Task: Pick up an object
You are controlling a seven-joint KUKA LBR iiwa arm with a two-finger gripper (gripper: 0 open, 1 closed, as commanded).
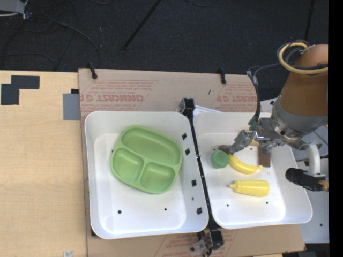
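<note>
My gripper hangs low over the right bin, open, with its fingers spread wide and nothing between them. Just below it lies a yellow banana, its left end close to the left finger. A small green round object sits touching the banana's left end. A yellow squeeze bottle lies on its side nearer the front of the same bin.
A green divided plate lies in the left bin. A black divider runs between the two bins. The arm's body looms over the right bin's far right corner. Cardboard lies behind the bins.
</note>
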